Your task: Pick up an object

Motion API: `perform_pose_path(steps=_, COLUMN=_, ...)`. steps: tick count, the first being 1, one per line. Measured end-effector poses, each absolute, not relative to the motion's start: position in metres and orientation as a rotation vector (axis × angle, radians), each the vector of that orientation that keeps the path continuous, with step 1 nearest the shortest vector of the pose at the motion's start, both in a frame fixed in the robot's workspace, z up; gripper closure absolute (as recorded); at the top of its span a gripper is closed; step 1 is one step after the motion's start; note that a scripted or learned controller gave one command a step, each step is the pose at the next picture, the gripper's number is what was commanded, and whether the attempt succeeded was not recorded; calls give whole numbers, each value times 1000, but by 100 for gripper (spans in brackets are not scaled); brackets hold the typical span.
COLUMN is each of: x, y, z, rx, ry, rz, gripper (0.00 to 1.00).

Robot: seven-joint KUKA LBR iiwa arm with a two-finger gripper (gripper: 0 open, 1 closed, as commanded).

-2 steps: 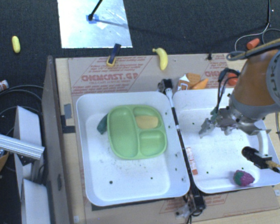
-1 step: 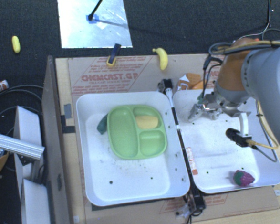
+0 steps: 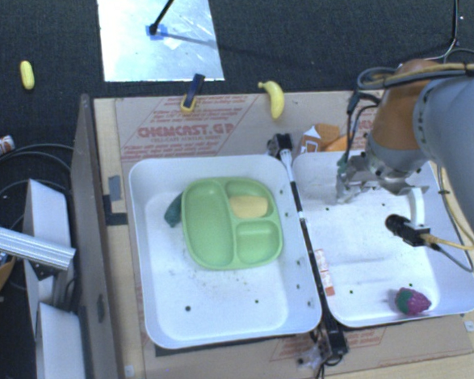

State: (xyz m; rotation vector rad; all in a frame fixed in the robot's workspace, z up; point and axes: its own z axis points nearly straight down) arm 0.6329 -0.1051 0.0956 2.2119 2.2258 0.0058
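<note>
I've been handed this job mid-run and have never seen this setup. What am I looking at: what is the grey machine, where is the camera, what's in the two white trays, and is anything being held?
One camera, fixed above the bench, looks down at a slant. The grey arm with the orange band is the robot. It reaches in from the right, and its gripper hangs over the far part of the right bin. Whether it grips anything I cannot tell from this angle. Near that bin's front right corner lies a pink and green toy. The left bin holds a green plate with a yellow piece in its far right compartment, and a dark green thing at the plate's left edge. A banana lies on the bench beyond the bins.
</note>
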Motion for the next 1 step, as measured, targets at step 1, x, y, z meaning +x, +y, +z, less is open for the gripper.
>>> perform_pose_path(steps=1, x=633, y=-105, z=95, rx=2211, ry=2227, rz=5, gripper=0)
